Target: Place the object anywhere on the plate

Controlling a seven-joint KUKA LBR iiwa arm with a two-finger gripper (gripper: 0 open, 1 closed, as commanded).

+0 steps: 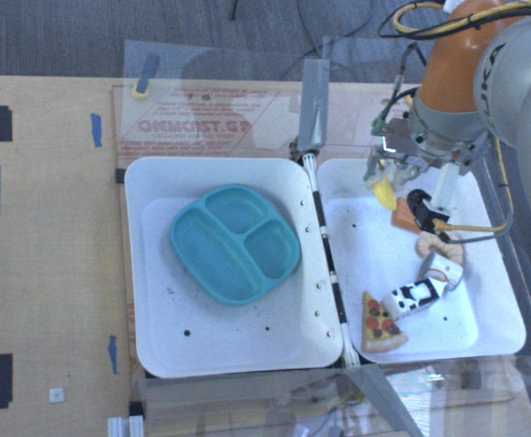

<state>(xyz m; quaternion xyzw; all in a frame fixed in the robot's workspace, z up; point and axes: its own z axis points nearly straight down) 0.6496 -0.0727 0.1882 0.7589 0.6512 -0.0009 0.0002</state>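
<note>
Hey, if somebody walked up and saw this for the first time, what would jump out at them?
Probably the teal divided plate, lying alone in the left bin. Next, the grey arm with its orange band, reaching in from the right over the far end of the right bin. Below it sits a jumble of small toys, with a pizza slice and a black-and-white cow nearest the front.

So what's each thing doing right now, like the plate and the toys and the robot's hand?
Blue plate: lying flat in the left bin, nothing on it.
Pizza slice toy: flat in the right bin, near the front.
Cow toy: lying on its side, beside the pizza.
Yellow toy: under the end effector; grip unclear.
</note>
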